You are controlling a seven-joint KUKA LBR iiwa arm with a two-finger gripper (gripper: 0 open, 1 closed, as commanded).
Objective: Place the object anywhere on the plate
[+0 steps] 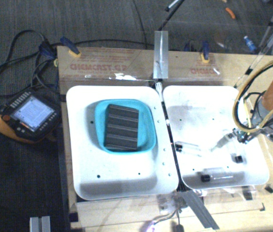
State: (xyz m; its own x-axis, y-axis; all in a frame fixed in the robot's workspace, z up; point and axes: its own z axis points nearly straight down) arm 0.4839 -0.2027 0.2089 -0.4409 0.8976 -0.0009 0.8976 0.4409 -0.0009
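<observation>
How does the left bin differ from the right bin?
The left bin holds a blue plate with a dark ribbed block lying on it; the right bin holds small scattered clear and black items. The arm hangs over the right bin's far side, not over the left bin. Both are shallow, white and side by side.

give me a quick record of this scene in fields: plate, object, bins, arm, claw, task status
plate: blue, squarish plate in the left bin
object: dark grey ribbed block lying on the plate, near its middle
right bin: right bin holds a few small clear and black bits
arm: reaches in from the right edge, over the right bin
claw: claw low over the right bin, away from the plate; fingers too small to read
task status: block rests on the plate, looks done
</observation>
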